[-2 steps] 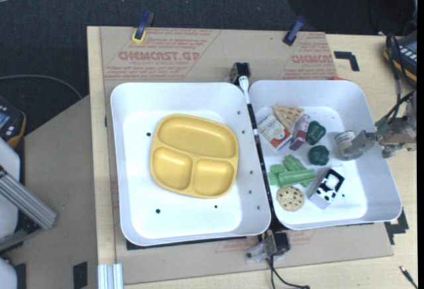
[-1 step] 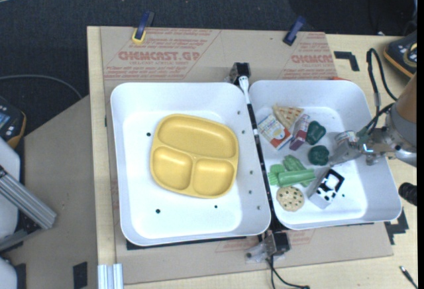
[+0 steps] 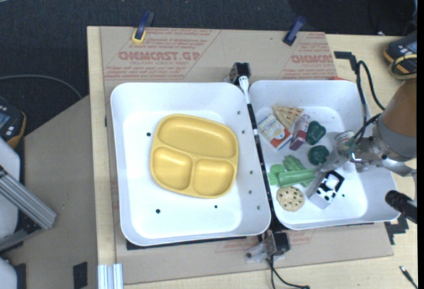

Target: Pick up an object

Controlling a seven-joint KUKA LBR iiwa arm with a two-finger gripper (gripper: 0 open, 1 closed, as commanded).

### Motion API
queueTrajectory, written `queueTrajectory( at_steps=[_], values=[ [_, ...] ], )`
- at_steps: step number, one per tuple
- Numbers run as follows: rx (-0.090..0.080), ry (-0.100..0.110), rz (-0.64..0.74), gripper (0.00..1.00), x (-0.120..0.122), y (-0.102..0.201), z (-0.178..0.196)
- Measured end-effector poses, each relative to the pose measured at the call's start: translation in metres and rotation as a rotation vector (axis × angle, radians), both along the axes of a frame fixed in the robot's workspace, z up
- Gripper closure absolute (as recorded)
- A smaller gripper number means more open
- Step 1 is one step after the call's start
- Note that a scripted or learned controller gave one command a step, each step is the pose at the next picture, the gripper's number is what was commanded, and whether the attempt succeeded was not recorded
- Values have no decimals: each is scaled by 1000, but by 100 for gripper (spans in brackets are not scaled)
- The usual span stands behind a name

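The right bin [image 3: 344, 92] holds several small items. A tan waffle piece [image 3: 287, 114] and a white-and-red packet [image 3: 270, 128] lie at its back left. Beside them are a purple-and-red item [image 3: 299, 132] and two dark green pieces [image 3: 315, 130] [image 3: 319, 153]. Toward the front lie a light green vegetable [image 3: 289, 173], a round cookie [image 3: 290, 198] and a black-and-white cube [image 3: 330, 187]. My gripper [image 3: 324, 170] reaches in from the right, low over the bin's middle. It is just above the cube and next to the lower dark green piece.
The left bin [image 3: 132, 148] holds a yellow divided plate [image 3: 194, 155]. A black divider strip [image 3: 252, 128] runs between the bins. The grey arm [image 3: 397, 132] with its orange band covers the right bin's right rim. Clamps sit at the board's back edge.
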State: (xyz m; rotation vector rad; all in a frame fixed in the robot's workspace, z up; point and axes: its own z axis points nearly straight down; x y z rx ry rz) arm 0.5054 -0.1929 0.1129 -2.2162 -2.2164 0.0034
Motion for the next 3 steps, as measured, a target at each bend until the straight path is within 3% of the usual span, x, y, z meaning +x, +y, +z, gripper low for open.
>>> queueTrajectory(
  at_steps=[1,2,3],
  values=[
    [0,-2,0,0,-1,1,-30],
    [-3,-7,-1,100,0,0,-18],
    [-7,-13,0,100,4,-6,27]
  ],
)
